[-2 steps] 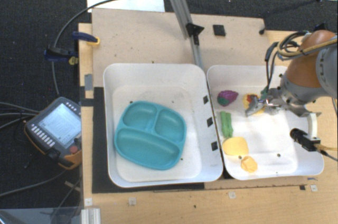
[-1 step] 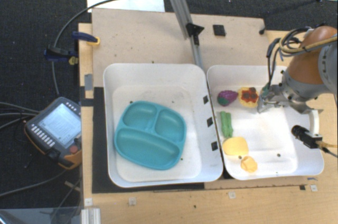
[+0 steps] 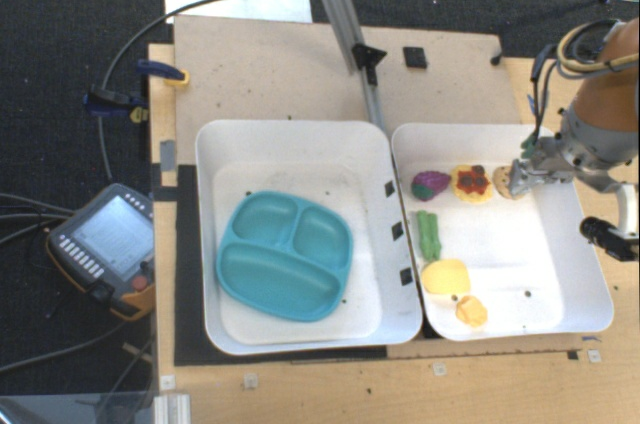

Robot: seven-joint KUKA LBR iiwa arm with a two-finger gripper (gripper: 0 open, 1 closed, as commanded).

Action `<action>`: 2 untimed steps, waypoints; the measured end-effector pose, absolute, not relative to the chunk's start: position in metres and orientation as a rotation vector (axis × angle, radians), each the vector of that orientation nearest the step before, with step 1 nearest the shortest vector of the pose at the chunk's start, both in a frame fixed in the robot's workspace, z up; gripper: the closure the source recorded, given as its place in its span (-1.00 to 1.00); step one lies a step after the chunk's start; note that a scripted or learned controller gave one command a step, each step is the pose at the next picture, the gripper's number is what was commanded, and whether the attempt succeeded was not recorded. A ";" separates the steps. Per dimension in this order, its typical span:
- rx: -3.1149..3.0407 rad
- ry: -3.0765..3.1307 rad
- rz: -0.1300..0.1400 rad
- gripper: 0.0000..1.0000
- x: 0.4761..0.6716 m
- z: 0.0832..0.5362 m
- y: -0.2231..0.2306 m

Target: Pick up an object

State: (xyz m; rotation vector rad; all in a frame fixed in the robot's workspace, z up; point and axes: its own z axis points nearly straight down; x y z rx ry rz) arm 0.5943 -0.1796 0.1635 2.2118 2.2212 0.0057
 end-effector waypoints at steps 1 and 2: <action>2.210 2.225 0.006 1.00 0.604 0.212 -0.176; 2.210 2.225 0.005 1.00 0.605 0.244 -0.176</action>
